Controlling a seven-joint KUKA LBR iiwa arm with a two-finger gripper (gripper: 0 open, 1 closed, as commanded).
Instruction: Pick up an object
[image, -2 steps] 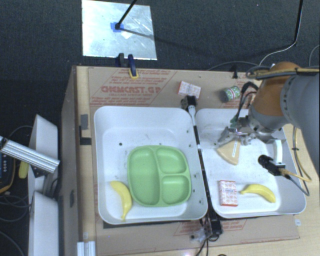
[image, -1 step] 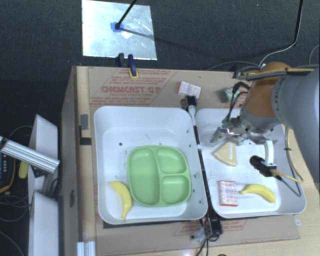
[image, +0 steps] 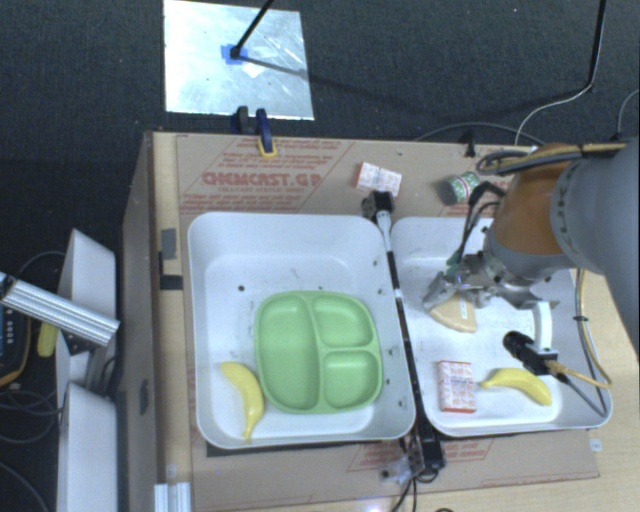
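The fingers (image: 447, 290) sit low in the right bin (image: 420, 250), touching a pale wedge (image: 455, 316); their spread is unclear.

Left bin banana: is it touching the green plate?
Touching, as far as the camera view shows: the banana lies against the lower left edge of the green divided plate, with no white bin floor between them.

Arm in from my right, wrist low

My grey arm (image: 590, 215) comes in from the right edge, its orange band (image: 525, 215) sitting just above the wrist. The gripper (image: 447, 291) hangs at the arm's left end, pointing down and left; I cannot make out how its tips stand.
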